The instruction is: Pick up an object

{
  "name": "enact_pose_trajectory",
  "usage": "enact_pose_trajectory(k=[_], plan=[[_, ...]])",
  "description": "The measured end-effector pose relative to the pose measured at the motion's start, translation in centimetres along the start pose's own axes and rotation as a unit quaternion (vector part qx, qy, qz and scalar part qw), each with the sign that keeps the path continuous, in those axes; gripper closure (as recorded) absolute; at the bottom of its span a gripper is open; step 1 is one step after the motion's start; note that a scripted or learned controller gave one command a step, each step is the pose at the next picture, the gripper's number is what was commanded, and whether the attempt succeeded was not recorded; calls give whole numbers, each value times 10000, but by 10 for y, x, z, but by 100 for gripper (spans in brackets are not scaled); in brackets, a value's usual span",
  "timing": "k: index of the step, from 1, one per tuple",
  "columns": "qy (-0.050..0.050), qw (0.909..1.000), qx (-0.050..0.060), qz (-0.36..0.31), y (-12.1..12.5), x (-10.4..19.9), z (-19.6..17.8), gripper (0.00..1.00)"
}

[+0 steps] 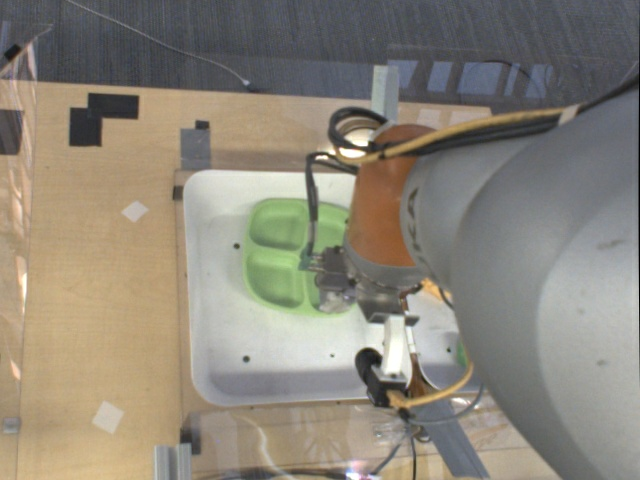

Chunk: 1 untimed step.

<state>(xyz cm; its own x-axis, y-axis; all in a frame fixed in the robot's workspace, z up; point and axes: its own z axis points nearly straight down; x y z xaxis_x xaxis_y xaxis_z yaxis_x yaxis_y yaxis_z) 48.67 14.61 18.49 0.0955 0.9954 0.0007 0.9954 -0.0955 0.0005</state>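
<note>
A light green divided tray (280,253) lies in the left white bin (215,298), towards its right half. The arm, grey with an orange band, hangs over the bin's right side and covers the tray's right edge. My gripper (335,288) sits low at the tray's right rim, seen from above as a metal block under the wrist. Whatever lies under the arm is hidden.
The right bin is almost wholly covered by the arm; a small green bit (462,351) and an orange bit (432,290) peek out beside it. Black tape marks (100,118) lie on the wooden bench at the upper left. The bin's left half shows bare white floor.
</note>
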Motion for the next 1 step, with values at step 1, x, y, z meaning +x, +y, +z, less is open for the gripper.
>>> enact_pose_trajectory(k=[1], plan=[[0, 9967, 4, 812, -3, 32, -4, 100]])
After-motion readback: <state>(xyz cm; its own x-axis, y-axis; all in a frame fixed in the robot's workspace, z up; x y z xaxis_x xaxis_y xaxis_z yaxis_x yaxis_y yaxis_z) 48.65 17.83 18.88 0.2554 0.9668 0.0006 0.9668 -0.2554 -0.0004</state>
